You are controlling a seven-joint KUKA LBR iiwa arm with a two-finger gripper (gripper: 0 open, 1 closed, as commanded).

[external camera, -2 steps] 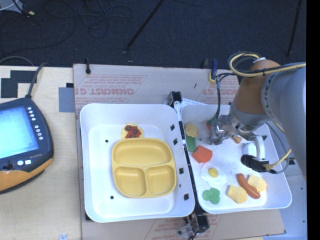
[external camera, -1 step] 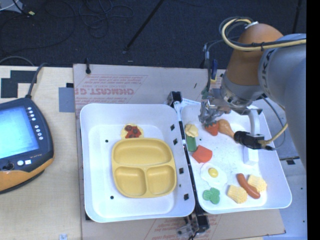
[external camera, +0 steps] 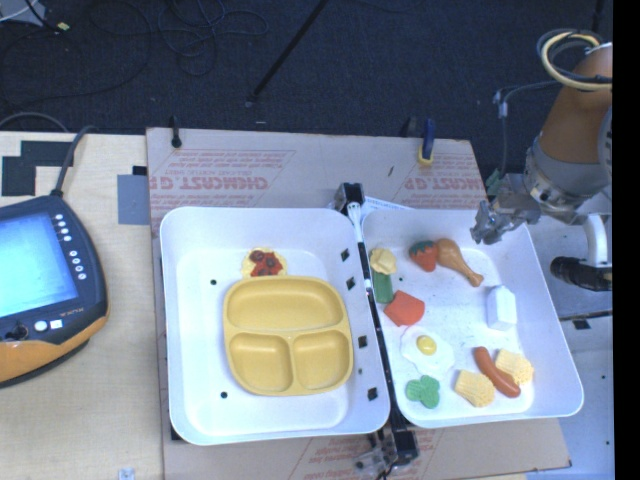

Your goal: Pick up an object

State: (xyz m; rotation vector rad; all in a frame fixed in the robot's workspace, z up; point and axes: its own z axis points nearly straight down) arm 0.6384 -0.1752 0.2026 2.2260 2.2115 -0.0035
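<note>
Hovering over the right bin (external camera: 560, 368)'s far right corner, the gripper (external camera: 487, 226) carries nothing visible; I cannot tell its state.

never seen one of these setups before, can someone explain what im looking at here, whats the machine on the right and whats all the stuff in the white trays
This is one picture from a camera fixed above a workbench, looking down at a slant. The grey and orange machine at the right is a robot arm; its gripper, the part meant to pick things up, hangs over the upper right rim of the right shallow white bin. Nothing shows between its fingers.

That bin holds plastic toy food: a brown chicken drumstick, a red and green tomato, a red wedge, a fried egg, a white block, a red sausage, yellow corn, a yellow cheese-like chunk and a green broccoli piece.

The left shallow white bin holds a yellow divided plate and a small pizza-like toy. The screen device at far left looks like the robot's handheld controller.
</note>
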